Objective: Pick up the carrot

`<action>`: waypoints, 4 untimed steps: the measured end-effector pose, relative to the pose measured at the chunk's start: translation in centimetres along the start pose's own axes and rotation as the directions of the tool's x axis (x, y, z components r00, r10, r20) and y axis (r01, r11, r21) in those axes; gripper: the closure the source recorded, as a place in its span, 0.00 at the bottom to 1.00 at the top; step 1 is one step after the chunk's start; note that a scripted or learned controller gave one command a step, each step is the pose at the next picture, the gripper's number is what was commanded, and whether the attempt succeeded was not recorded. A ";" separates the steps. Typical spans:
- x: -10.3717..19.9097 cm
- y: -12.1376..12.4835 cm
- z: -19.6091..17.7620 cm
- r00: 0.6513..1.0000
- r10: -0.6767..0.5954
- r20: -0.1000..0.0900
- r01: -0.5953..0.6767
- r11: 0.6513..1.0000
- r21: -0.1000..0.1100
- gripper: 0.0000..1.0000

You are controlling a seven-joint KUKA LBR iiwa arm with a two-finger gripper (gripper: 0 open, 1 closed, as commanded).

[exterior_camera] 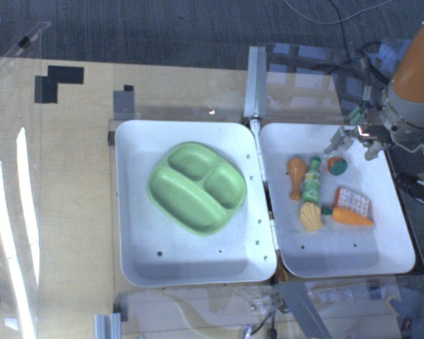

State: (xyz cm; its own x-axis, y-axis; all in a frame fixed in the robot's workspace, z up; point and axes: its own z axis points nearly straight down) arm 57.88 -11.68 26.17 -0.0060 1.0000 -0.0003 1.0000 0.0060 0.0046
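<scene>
The carrot [352, 217] lies nearest the camera among the toys, flat on the floor of the right bin [339, 260], its thick end toward nine o'clock and its tip toward three o'clock. It lies loose with nothing gripping it.

The gripper [355, 141] hovers at the bin's far edge, at about twelve o'clock from the carrot and well apart from it. Its two fingers look spread with nothing between them, so it seems released, probably poised to come down on a target.

Just behind the carrot, at twelve o'clock and touching or nearly so, sits a small patterned box [353, 200]. At nine o'clock of the carrot lies a corn cob [310, 217], near its thick end. Beyond the cob stands a green bottle [311, 181], with a chicken drumstick [296, 175] beside it and a tomato [337, 165] near the gripper. The box looks the likeliest to crowd a finger.

The left bin [138, 260] holds a green divided plate [196, 186], well apart.
</scene>
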 end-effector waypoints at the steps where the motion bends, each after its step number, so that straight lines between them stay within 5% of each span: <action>1: -2.0 -7.4 14.4 1.000 0.028 0.000 -0.028 1.000 0.002 0.00; 2: 1.0 -5.8 17.2 0.931 -0.366 0.005 0.366 0.930 -0.008 0.00; 3: 1.1 -5.5 15.9 0.931 -0.366 0.007 0.366 0.930 -0.016 1.00; 4: 5.6 -4.4 5.5 1.000 0.004 0.000 -0.004 1.000 -0.002 1.00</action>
